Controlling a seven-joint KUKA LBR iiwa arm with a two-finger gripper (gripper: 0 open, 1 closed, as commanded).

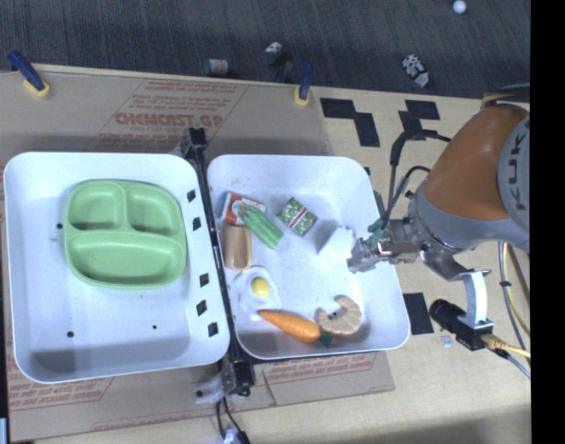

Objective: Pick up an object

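Gripper [363,255] hangs over the right white bin's [264,169] right side, jaw state indeterminate, holding nothing visibly. Nearest candidate, the tan ridged shrimp-like toy [341,314], lies just below it beside the orange plastic carrot [288,323]. Centre squarely above before descending.

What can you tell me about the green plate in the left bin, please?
The green plate is a pale green tray with rounded corners, plastic by its look, divided into three compartments: two smaller ones along the far side and one long one along the near side. It lies flat and upright on the floor of the left bin, toward its far half. Nothing lies in it and nothing else touches it.
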